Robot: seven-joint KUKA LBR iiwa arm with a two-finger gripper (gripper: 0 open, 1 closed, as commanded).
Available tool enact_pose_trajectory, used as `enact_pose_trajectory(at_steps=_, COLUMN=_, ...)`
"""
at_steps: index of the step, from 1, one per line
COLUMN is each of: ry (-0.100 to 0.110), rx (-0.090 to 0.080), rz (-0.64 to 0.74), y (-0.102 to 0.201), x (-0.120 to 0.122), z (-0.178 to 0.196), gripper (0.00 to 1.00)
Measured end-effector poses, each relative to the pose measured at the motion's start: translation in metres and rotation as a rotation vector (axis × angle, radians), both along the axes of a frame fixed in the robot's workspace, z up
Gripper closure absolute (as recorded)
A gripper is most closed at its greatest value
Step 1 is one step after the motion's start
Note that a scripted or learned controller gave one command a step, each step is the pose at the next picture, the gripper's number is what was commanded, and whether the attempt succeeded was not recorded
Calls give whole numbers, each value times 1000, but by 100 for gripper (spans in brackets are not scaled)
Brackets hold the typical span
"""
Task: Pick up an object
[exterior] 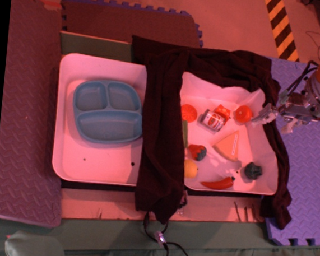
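Two white bins sit side by side before you. The left bin [62,115] carries a blue divided tray [108,111]. The right bin [262,148], draped with a dark cloth [160,124] along its left and far edges, holds the toy food you could pick from: a round tomato [243,113], a small can [212,119], a cheese wedge [229,143], a red chili pepper [218,183], a strawberry [196,151] and a yellow lemon [190,168]. The gripper [276,118] hangs over that bin's right rim, near the tomato. You can see nothing between its fingers, which stand slightly apart.
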State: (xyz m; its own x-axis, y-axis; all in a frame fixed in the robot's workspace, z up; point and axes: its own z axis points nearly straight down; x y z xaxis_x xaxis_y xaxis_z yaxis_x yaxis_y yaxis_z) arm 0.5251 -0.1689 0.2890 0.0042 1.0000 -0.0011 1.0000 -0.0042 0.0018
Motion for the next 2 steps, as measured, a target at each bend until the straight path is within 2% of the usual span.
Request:
enact_pose_trajectory(at_steps=1, ry=0, rx=0, rz=0, y=0, x=0, z=0, gripper=0)
enact_pose_trajectory(at_steps=2, ry=4, rx=0, rz=-1, y=-1, x=-5, z=-41, gripper=0)
